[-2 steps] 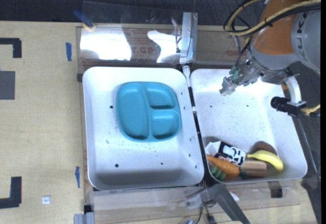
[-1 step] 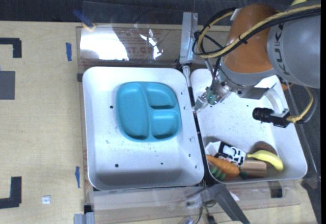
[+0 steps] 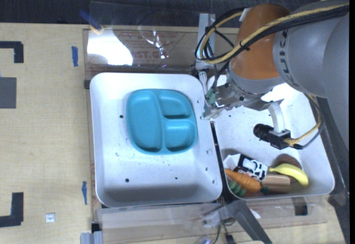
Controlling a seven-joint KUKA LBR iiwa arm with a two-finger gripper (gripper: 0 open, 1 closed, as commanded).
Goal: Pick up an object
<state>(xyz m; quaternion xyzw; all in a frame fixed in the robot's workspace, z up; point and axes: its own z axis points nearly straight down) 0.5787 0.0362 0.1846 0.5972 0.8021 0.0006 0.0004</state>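
- Over the right shallow white bin (image 3: pixel 316 121) we hang our grey arm with its orange band (image 3: pixel 260 43), claw (image 3: pixel 213 103) by the dividing wall.
- We cannot tell how the claw stands.
- Our candidates are heaped in the near corner: yellow plastic banana (image 3: pixel 291 173), orange carrot toy (image 3: pixel 243 181), black-and-white block (image 3: pixel 254 167).
- Left bin (image 3: pixel 111 171) carries a blue divided plastic plate (image 3: pixel 161 121), lying flat, well apart from the heap.
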